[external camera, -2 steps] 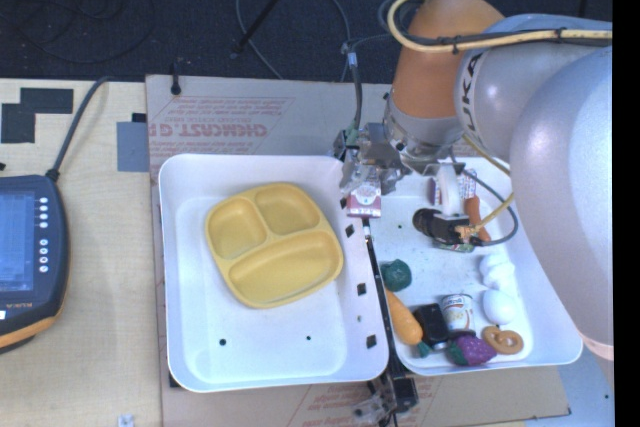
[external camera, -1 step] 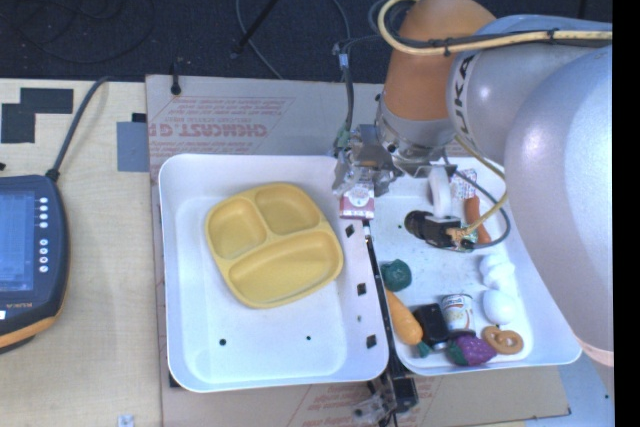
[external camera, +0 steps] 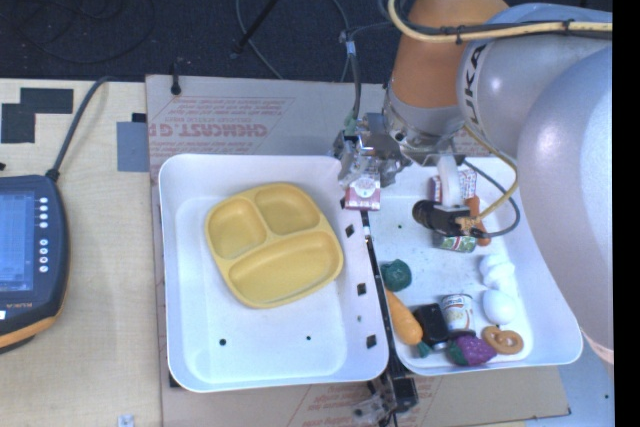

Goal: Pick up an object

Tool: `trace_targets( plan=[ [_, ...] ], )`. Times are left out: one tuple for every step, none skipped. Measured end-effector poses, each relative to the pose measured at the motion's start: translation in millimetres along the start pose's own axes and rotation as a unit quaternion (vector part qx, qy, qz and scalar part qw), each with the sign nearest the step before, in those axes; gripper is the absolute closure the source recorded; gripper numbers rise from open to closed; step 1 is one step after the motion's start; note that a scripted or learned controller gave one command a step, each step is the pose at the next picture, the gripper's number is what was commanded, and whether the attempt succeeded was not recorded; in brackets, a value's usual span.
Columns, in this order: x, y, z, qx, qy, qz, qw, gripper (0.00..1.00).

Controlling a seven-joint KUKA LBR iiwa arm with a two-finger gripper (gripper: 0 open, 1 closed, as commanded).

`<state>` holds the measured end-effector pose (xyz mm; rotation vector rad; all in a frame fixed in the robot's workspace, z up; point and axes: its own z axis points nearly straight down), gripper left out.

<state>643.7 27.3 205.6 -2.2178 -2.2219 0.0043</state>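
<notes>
Gripper (external camera: 362, 177) above bin divider, pink packet (external camera: 361, 196) between jaws

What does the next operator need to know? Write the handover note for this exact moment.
Gripper: low over the wall between the two bins, at the far end; its grip cannot be judged.
A small pink-and-white item lies directly under it; unclear whether it is held.
Left bin: yellow divided plate.
Right bin: carrot, small can, purple piece, white eggs and other small items.
Done: no confirmed pick.
Left: secure one object and lift it.
</notes>
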Motion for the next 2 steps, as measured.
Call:
trace_targets(
  plan=[
    [-6.5, -0.1, -1.1, 0.0, 0.0, 0.001, 1.0, 1.0],
    [-24.9, -0.7, 20.9, 0.002, 0.0, 0.001, 1.0, 1.0]
  ],
)
